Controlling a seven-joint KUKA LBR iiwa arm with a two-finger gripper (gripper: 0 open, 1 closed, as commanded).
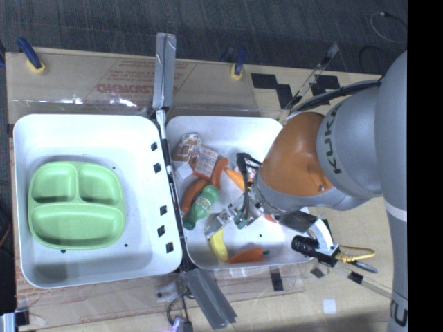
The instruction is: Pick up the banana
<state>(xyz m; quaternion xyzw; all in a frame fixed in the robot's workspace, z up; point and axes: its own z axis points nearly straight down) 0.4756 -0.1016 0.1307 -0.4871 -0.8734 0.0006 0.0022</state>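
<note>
Banana (218, 245) lies near the front wall of the right bin (228, 125), just below the gripper (234, 218), whose grip I cannot tell from this view. A carrot (246, 256) touches its right end and a green bottle (201, 205) sits close above, so a slightly off descent could nudge or grab those instead, or pin the fruit against the wall

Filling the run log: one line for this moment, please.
end effector: low in right bin | banana: lying beside it, not gripped | green tray: left bin
</note>
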